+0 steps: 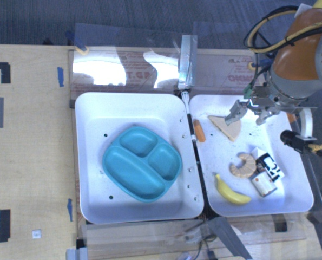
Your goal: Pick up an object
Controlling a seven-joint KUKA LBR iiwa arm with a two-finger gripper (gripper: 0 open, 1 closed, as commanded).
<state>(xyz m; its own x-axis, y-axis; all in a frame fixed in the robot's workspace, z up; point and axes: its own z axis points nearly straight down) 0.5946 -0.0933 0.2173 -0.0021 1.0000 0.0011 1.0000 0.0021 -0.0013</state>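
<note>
Camera view: end effector (249,112) sits over the far side of the right bin (296,199), fingers spread apart with nothing between them. One fingertip is just above the edge of a tan wedge (227,127). Also in the right bin: orange carrot (198,130) against the left wall, croissant (243,165) touching a small bottle (265,176), banana (231,190) near the front. Left bin (90,145) holds a blue divided plate (142,162).
</note>
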